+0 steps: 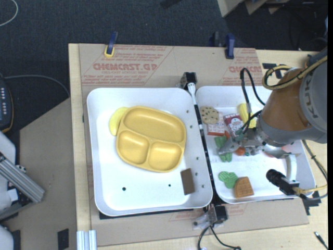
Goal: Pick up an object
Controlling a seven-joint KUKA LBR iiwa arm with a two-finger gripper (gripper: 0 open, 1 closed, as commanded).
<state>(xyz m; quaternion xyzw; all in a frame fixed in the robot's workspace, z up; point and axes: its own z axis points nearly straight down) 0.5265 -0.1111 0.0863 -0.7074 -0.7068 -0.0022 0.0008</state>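
Gripper [245, 144] sits low in the right bin [263, 164], down among a scatter of small toy foods. The arm's bulk covers it, so I cannot tell whether it is open or closed, and nothing can be seen held in it.

The likeliest thing to pick, to my eye, is the small red-orange piece [239, 151], which lies just beside the gripper on its near side. It looks like a light, hard plastic toy: stiff, not fragile, and probably smooth enough to skid on the bin floor if pinched off-centre. Closing across its narrow middle seems the safest hold.

Touching or nearly touching that piece, on the gripper's left-bin side, lies a grey-green piece [226, 150], with another green piece [222, 138] just beyond it. These crowd the pick and could be nudged or caught along with it.

Farther from the gripper, toward the far rim, are a red-and-white packet [232, 123], a speckled cracker [209, 114] and a yellow piece [243, 110]. Toward the near rim lie a green lump [227, 178] and a brown slice [243, 187], touching each other and well clear of the gripper.

Well apart, the left bin [104, 165] holds a yellow divided plate [151, 138] and a small brown block [187, 181].
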